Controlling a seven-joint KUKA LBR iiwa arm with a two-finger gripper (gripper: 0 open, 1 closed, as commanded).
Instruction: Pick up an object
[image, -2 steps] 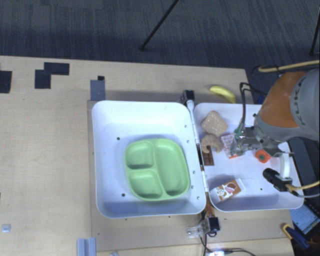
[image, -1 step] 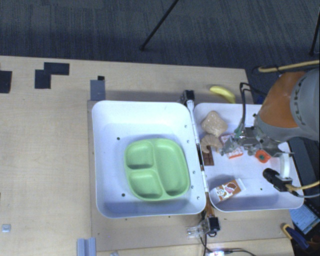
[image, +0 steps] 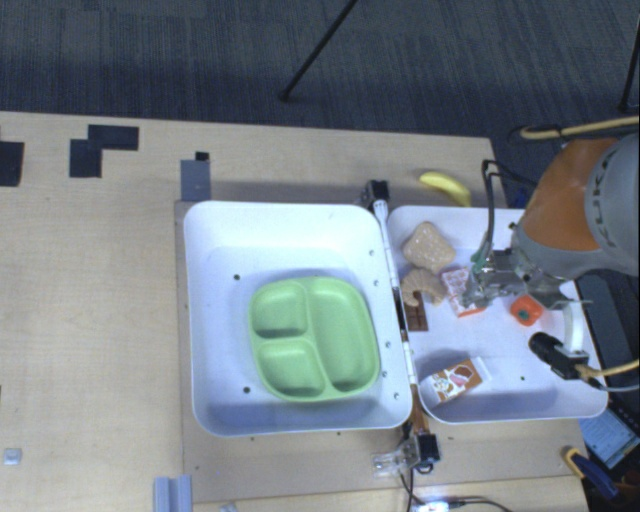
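Since the gripper (image: 478, 285) sits right over a small white-and-red packet (image: 459, 291) in the right bin (image: 500, 400), that packet looks like the target; can't tell the finger opening or whether anything is caught. Packet lies flat near bin centre-left, probably light, thin, crinkly and a bit slippery; best taken across its short edges. Just left of it: two tan lumpy pieces, one far (image: 429, 243), one nearer (image: 423, 284), likely soft or crumbly. Small orange thing (image: 526, 311) to the right, carton-like printed box (image: 456, 380) near the front wall, dark brown piece (image: 416, 316) by the left wall. Left bin (image: 215, 300) holds a green divided tray (image: 312, 338). Yellow banana (image: 445, 186) lies on the bench beyond the bins.
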